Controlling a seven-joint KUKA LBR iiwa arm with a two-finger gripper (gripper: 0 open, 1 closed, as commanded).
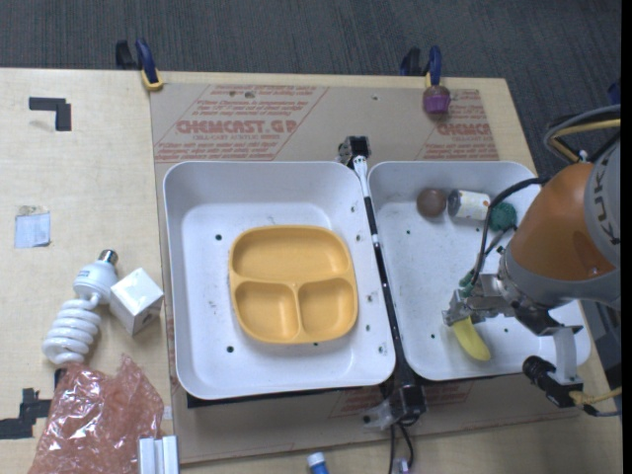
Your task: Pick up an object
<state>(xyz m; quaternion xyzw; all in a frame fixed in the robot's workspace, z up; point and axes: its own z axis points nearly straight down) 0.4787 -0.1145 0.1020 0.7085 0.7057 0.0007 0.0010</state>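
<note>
While the gripper [462, 307] sits low in the right bin [415, 265], right at the upper end of the yellow banana [472, 342], I can't tell its finger state; the wrist hides it. Banana lies near the bin's front wall, touching or just under the tool. Risks, my read: contact lands on the tip rather than the body, so the curved piece pivots or squirts out toward the wall. Nothing visibly between the fingers, so a lift could come up empty. Brown ball [431, 202], white cylinder [470, 204] and green piece [504, 214] sit well apart at the back, no interference. Divided yellow tray [293, 283] in the left bin [197, 265] is irrelevant.
</note>
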